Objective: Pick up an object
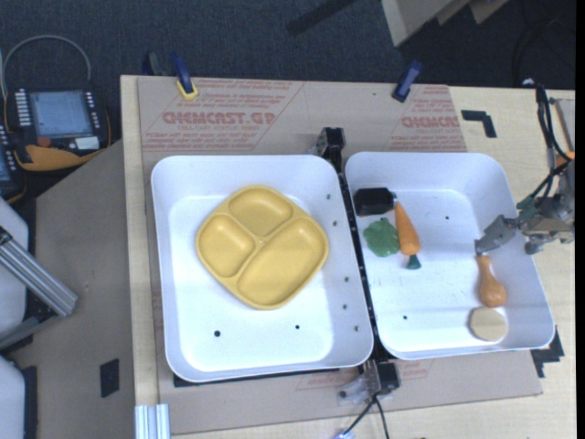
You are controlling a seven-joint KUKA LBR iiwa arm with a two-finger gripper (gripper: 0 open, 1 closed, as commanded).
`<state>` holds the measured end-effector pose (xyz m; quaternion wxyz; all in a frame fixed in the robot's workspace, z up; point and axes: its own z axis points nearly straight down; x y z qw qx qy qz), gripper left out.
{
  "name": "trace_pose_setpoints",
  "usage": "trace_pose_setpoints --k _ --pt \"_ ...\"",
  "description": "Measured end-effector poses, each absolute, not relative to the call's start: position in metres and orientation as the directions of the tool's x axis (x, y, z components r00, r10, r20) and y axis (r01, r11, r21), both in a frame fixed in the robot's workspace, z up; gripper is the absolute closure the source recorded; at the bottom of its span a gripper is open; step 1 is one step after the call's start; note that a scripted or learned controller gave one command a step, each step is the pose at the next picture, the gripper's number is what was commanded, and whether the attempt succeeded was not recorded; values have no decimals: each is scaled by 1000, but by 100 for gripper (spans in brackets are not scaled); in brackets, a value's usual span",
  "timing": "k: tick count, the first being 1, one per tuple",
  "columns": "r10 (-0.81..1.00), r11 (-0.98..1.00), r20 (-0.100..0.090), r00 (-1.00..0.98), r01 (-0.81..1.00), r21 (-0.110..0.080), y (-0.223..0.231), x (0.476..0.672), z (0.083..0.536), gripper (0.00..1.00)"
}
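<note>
Orange-tan gourd-shaped toy is seen lying in right bin, long axis running top to bottom, just below and left of gripper at bin's right wall; fingers appear spread, nothing pinched; pale disc touches toy's lower end; open floor lies leftward; carrot, green piece well apart.

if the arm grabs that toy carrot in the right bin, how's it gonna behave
The carrot tapers toward one end, so a pinch there may slip off. It looks like rigid toy plastic, probably light and stiff. Its rounded body could roll on the smooth right bin floor, or nudge the green piece touching it.
</note>
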<state>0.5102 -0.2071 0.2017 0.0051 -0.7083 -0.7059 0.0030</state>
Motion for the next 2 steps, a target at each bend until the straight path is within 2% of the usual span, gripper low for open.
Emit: trace_pose_setpoints --k 1,2 --pt "1000 0 -1 0 1000 0 -207 513 207 0" --pt "1000 -1 1 1 1000 -4 -210 509 165 0"
